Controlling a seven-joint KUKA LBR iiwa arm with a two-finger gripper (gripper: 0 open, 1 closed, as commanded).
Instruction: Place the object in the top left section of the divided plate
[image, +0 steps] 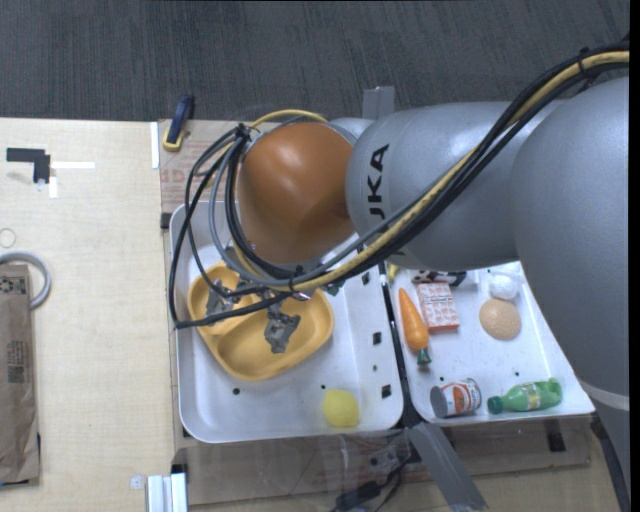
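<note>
Two white bins sit side by side. Left bin (200, 400) holds the yellow divided plate (300, 350), with a yellow lemon (341, 408) lying near it toward the front edge. Over the plate hangs the gripper (280, 330), low above its right section; whether its jaws are open or grasping anything cannot be told. Right bin (560, 375) holds a carrot (412, 318), a red carton (437, 306), a can (458, 398), a green bottle (525, 397), a beige ball (500, 319) and a white object (502, 286).

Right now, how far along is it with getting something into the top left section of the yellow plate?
Done: the claw is down over the yellow divided plate in the left bin. In hand: I can't tell whether it holds anything. Left: confirming a placement; the yellow ball lies off the plate.
</note>
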